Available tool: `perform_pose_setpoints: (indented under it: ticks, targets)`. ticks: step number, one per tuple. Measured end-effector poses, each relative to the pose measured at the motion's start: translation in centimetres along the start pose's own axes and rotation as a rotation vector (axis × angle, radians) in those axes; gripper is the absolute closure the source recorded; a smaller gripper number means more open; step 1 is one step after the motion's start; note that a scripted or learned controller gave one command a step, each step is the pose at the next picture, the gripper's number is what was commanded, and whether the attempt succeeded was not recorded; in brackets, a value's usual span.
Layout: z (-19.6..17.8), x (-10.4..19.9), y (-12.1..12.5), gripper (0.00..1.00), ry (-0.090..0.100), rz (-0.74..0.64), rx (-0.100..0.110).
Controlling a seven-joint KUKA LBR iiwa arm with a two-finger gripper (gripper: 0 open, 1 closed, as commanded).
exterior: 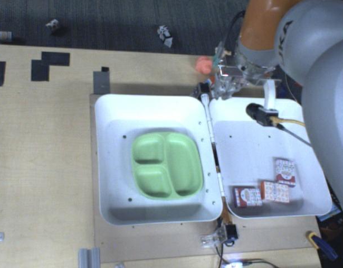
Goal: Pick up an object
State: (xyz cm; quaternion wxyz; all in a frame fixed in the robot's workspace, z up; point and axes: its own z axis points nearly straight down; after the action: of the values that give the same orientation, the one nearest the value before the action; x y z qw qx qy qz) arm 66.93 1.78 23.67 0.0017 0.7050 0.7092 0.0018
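Camera view from above at a slant: a wooden bench carries two shallow white bins side by side. Left bin, centre of the frame, holds a pale green tray with three compartments, lying flat. Right bin, right of centre, holds three small red and white packets along its lower edge: one dark red packet at the lower left of that bin, a second packet touching it on the right, and a third packet just above and right of those.

Grey arm with an orange band fills the upper right of the frame. Its jaws hang over the top edge of the right bin, near the seam between the bins, well apart from the packets. Whether the jaws are open or shut cannot be told; nothing is seen in them. A small pink object lies on the bench just left of the jaws.

Judged from this, the pick has not begun; the arm is at the approach step. Next it would need to travel toward the lower right of the frame, over a packet, then descend.
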Motion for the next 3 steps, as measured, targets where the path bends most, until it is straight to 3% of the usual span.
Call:
perform_pose_setpoints:
  ticks: [1, 2, 3]
  targets:
    - [0.5, -1.3, 0.0, 1.0, 0.0, 0.003, 0.001]
    - [1.5, 0.5, 0.0, 1.0, 0.0, 0.0, 0.002]
    - [-0.7, 1.8, 0.0, 1.0, 0.001, 0.0, 0.0]
